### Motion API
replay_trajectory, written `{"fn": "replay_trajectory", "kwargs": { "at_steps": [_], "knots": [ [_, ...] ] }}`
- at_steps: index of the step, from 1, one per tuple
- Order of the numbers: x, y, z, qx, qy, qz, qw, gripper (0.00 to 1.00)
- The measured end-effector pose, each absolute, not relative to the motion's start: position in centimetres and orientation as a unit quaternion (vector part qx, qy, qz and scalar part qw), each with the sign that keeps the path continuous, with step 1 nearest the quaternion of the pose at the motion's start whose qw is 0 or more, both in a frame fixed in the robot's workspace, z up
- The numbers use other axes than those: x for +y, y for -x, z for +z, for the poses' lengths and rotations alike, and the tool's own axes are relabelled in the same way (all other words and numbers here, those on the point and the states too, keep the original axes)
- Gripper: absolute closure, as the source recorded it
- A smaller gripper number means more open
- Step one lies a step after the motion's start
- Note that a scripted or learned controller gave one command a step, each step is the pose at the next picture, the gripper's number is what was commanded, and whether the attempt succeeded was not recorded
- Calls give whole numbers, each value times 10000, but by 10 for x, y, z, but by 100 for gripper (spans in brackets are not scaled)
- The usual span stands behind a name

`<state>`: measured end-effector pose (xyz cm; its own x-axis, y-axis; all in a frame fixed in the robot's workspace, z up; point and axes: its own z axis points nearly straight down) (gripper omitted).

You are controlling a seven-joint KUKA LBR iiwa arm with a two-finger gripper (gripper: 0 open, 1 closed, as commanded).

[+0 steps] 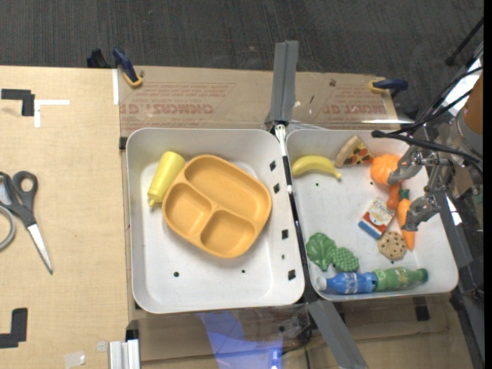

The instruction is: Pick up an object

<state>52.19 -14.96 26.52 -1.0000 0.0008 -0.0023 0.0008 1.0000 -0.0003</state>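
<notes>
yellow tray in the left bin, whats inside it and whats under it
The yellow tray has three compartments, all bare. A yellow bottle lies against its left edge. The left bin floor beneath the tray is covered.

Your gripper [412, 193] sits at about three o'clock in the camera view, reaching in from the right edge. Its two metal fingers [398, 171] are spread apart, pointing toward nine o'clock, nothing between them.
</notes>
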Motion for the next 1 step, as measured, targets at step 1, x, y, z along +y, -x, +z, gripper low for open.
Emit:
{"fn": "replay_trajectory", "kwargs": {
  "at_steps": [1],
  "knots": [
    [-182,-553,100,9950,-998,-1,9,0]
  ]
}}
